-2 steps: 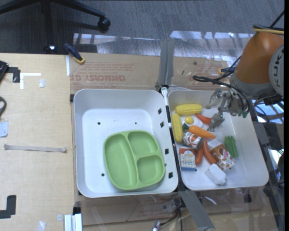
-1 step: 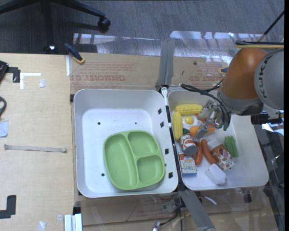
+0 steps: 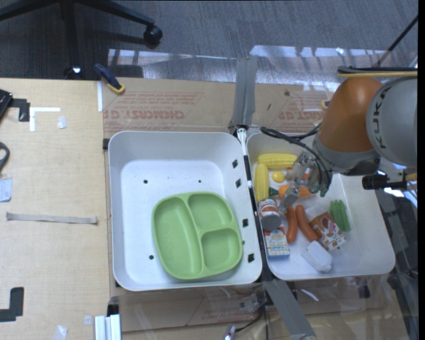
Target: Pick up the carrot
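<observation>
Two white bins (image 3: 119, 199), one green plate (image 3: 197, 234), two corn cobs (image 3: 275, 160) (yellow), two sausages (image 3: 292, 226).

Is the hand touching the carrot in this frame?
Cannot tell. In the camera view the hand sits directly over the carrot in the right bin, overlapping it, so neither contact nor gap shows plainly.

Green divided plate (image 3: 197, 234) in left bin (image 3: 133, 159); corn (image 3: 275, 160), perhaps sausages (image 3: 299, 224), right.

Robotics lab: office chair base (image 3: 99, 20) on grey carpet, taped cardboard (image 3: 172, 106) under white bins (image 3: 119, 199).
</observation>
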Controlling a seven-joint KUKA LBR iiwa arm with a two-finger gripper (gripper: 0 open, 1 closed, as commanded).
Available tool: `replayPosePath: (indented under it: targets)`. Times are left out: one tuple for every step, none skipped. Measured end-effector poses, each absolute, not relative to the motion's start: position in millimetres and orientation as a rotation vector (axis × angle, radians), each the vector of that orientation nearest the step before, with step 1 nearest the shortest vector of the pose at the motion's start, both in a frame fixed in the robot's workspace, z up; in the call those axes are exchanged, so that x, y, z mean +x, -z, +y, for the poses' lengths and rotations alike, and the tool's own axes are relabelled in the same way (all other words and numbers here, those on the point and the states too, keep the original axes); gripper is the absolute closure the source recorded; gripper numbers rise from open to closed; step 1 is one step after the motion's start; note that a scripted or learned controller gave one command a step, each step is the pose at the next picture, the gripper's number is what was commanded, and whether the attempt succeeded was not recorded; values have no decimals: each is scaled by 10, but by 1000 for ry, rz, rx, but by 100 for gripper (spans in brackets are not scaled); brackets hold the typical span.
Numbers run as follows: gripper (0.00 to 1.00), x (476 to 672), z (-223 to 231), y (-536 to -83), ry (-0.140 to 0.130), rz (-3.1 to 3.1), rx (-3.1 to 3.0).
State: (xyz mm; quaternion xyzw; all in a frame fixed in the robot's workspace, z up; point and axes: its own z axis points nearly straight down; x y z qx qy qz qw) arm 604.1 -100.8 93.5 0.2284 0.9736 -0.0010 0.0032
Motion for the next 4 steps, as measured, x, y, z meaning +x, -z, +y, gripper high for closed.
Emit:
replayPosePath:
  targets:
    - [0,5772,-1027,-915,11,2959,1040]
    - [0,6182,-1040,-901,4,2686,1629]
    - [100,6193,-1034,-979,7,2690,1622]
    - [100,5684,-548,-1895,5,2464,1949]
